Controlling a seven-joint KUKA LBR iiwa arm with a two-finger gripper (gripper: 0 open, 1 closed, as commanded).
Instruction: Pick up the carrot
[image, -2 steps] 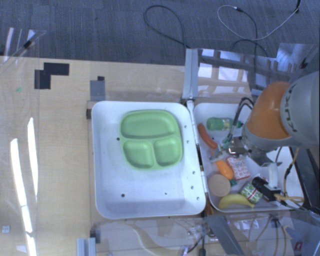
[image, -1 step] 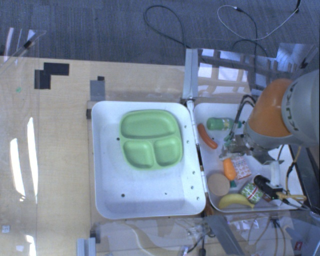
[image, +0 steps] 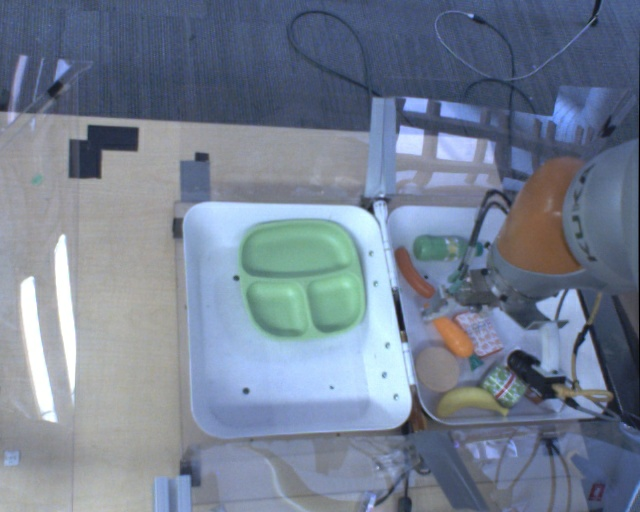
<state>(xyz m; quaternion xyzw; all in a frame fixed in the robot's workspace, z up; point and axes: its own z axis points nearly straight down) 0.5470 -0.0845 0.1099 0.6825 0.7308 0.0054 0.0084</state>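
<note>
The carrot (image: 453, 337) is a short orange piece lying slantwise in the middle of the right bin (image: 401, 226). My gripper (image: 461, 292) hangs just above and behind it, at the end of the grey arm with the orange band (image: 537, 222) that comes in from the right. The gripper appears a little apart from the carrot, with nothing visibly held.
Around the carrot in the right bin lie a red sausage (image: 414, 272), a green bottle (image: 438, 247), a red-and-white packet (image: 484, 334), a tan round disc (image: 437, 369), a banana (image: 471, 402) and a small can (image: 503, 383). The left bin (image: 215, 380) holds a green divided plate (image: 300, 276).
</note>
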